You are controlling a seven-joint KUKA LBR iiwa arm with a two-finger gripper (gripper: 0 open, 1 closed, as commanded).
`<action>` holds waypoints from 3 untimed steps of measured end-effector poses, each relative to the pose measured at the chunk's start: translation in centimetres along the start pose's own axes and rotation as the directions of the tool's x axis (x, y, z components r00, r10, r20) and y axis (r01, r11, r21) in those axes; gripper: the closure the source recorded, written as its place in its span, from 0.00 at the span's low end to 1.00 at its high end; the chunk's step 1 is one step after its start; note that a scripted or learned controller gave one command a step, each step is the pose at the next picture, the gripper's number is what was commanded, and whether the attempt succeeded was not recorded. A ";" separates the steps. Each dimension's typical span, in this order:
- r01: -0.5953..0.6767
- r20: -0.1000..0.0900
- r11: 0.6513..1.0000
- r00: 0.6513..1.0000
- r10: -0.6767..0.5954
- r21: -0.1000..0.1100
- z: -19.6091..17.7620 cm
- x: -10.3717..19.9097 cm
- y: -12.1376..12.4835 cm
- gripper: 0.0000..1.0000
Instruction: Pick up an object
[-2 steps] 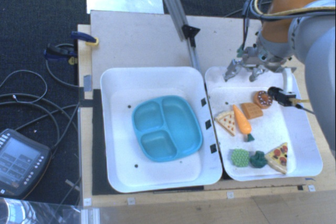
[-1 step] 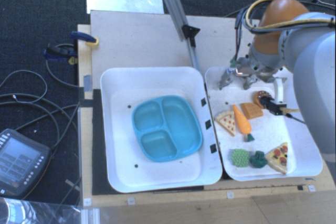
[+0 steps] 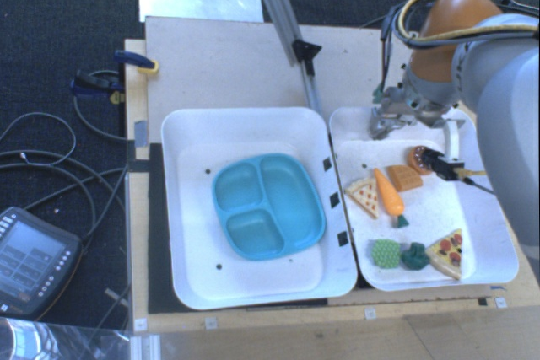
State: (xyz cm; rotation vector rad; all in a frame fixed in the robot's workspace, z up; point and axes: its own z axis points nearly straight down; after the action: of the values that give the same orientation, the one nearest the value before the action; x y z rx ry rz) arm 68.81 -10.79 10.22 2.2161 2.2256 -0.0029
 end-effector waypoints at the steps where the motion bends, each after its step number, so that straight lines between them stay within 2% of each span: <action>1: -0.003 0.000 1.000 1.000 0.003 -0.010 -5.7 -1.0 0.1 1.00; 2: -0.004 -0.001 1.000 1.000 0.004 -0.009 -10.3 -1.2 0.0 1.00; 3: 0.000 -0.002 1.000 1.000 0.000 -0.007 -12.8 -1.2 0.1 1.00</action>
State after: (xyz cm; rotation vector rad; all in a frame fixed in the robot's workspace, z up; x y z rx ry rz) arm 68.95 -11.99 23.00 2.2136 2.2231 0.0060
